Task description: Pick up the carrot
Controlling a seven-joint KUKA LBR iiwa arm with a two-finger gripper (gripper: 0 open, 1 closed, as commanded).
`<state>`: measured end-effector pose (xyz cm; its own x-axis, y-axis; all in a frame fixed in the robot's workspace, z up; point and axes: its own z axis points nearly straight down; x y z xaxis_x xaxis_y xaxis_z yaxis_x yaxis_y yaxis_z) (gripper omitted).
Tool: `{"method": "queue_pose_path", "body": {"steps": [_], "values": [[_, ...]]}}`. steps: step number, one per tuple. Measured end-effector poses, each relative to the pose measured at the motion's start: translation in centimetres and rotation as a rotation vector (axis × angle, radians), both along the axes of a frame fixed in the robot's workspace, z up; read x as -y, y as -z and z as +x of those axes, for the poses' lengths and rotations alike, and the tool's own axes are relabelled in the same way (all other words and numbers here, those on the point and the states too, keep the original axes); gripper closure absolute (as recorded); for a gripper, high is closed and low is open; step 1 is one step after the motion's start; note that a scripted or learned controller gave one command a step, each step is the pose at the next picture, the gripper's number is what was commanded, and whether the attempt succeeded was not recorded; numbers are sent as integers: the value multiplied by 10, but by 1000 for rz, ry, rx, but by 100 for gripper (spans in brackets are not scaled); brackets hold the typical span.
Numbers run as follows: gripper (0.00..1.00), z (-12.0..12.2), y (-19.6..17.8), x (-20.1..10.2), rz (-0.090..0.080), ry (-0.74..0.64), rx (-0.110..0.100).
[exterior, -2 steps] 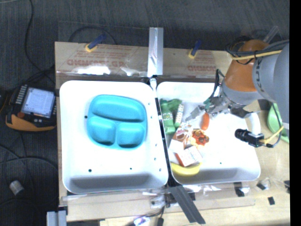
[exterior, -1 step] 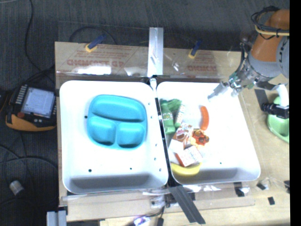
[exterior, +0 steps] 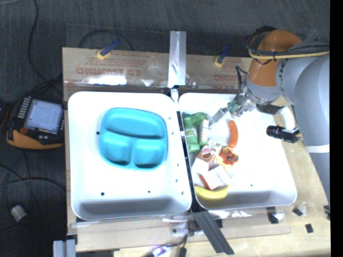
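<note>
Above the right bin, hand (exterior: pixel 228 111) hangs beside carrot (exterior: pixel 232 134).

A robotics lab, going by the setup: industrial grey arm (exterior: pixel 308 84) with orange band over a plywood tabletop (exterior: pixel 128 71), two white bins (exterior: pixel 80 159) clamped side by side, handheld control pendant (exterior: pixel 37 122) lying on dark carpet (exterior: pixel 161 9), loose black cables (exterior: pixel 32 4) trailing across the floor.
</note>
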<state>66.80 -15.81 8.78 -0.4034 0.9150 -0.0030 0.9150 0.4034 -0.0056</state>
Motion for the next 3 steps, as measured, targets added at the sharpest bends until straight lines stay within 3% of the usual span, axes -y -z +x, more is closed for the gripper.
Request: {"method": "queue_pose_path", "body": {"steps": [1,2,3], "values": [[100,3,-12,0,-4,-2,11],[0,2,-11,-1,-2,-2,6],[0,2,-1,-7,3,154,10]]}}
